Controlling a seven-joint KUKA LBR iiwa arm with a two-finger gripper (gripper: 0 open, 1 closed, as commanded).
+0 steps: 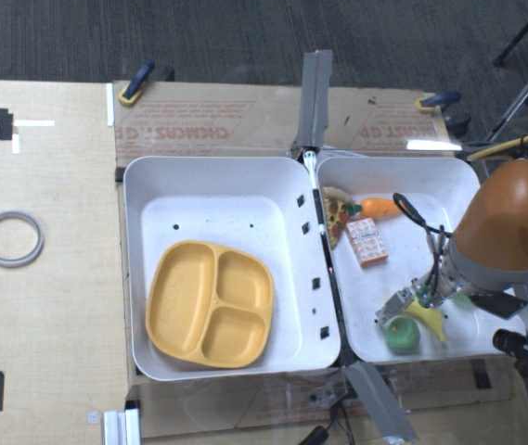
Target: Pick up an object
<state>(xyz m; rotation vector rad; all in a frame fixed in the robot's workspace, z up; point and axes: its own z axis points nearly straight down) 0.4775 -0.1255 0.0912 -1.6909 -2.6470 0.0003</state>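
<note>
**Arm low over the fruit in the right bin**

The gripper (405, 306) is low in the right bin (463, 170), at the lower right of the frame. I cannot tell if it is open or closed, because it looks small and blurry here. It sits just above a green ball (403, 335) and touches or nearly touches a yellow banana (428, 317). I cannot tell if it holds either one.

To do this step well, I think the arm should pick one thing, line up right over its middle, and squeeze before lifting. The ball is round and may roll away. The banana is thin and may slip out.

Higher in this bin lie a small box (367, 243), a carrot (378, 208), a pizza slice (336, 213) and a dark spoon-like thing (415, 213).

The left bin (143, 248) holds a yellow tray (211, 304). A tape ring (11, 238) rests on the surface at the far left.

The orange part of the arm (509, 216) hides part of the right bin.
</note>
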